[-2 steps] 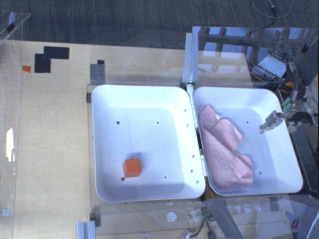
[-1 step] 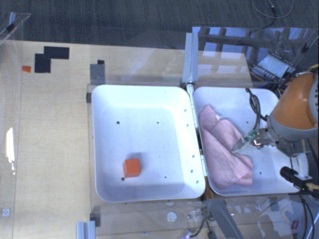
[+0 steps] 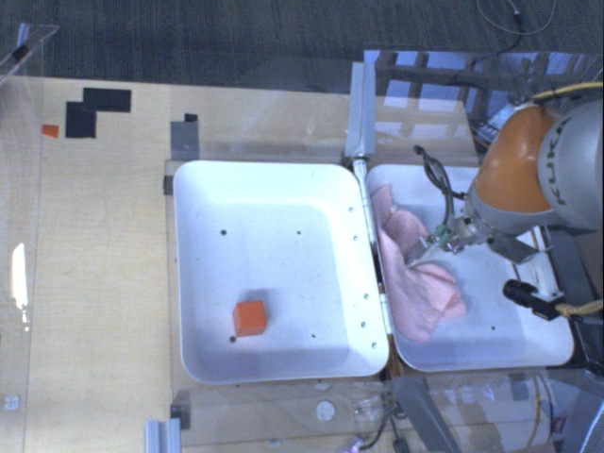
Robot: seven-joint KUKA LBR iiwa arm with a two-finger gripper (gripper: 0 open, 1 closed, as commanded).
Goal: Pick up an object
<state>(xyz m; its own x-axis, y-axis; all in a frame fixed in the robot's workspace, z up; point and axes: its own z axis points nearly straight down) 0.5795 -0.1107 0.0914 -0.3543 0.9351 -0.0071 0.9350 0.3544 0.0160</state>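
Note:
A pink cloth [image 3: 418, 281] lies crumpled along the left side of the right bin [image 3: 510, 343], reaching from its far left corner toward the middle. My gripper [image 3: 421, 250] comes in from the right and is down at the cloth's upper middle, its tip on or just over the folds. A small orange block [image 3: 250, 318] rests in the left bin [image 3: 283, 196], near the front left, far from the gripper.
The rims of the two bins meet in a raised ridge [image 3: 374, 253] just left of the cloth. Black patches [image 3: 94, 111] and a small orange mark [image 3: 50, 131] lie on the wooden bench at the far left. A metal frame [image 3: 360, 111] stands behind the bins.

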